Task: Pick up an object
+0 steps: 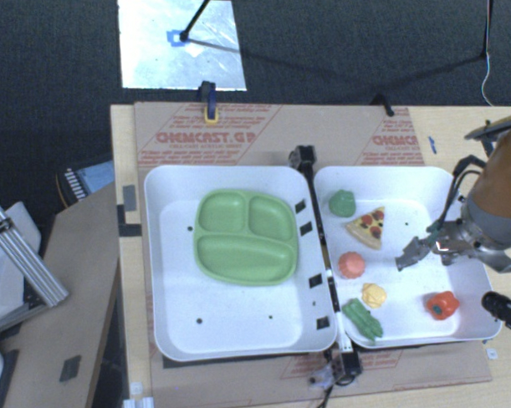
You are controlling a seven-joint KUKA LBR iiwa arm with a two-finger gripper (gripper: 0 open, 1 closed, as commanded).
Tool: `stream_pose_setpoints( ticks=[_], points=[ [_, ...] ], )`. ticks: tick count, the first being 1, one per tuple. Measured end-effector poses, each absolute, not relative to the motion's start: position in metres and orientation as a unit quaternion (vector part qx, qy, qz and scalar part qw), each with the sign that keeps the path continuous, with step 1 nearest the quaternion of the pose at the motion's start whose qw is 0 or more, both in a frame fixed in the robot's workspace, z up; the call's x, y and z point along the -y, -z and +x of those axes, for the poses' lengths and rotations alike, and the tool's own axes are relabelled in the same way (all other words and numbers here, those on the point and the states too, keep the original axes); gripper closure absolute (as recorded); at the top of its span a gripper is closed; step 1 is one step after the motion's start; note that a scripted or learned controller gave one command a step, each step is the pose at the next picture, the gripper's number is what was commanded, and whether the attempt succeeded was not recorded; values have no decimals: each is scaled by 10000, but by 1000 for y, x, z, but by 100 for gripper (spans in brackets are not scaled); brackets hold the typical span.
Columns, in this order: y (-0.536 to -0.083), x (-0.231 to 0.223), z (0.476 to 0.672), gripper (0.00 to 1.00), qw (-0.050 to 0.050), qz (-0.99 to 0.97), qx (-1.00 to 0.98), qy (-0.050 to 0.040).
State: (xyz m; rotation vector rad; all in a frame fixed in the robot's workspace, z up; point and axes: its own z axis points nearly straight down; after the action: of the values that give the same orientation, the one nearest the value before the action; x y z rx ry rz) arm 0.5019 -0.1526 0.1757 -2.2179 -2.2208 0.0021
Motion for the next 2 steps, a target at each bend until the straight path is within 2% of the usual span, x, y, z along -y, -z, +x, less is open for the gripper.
stream_pose_setpoints(
  ticks=[2],
  points=[
    [-82,156,498,0,3,-7069,7073,-1]
  ],
)
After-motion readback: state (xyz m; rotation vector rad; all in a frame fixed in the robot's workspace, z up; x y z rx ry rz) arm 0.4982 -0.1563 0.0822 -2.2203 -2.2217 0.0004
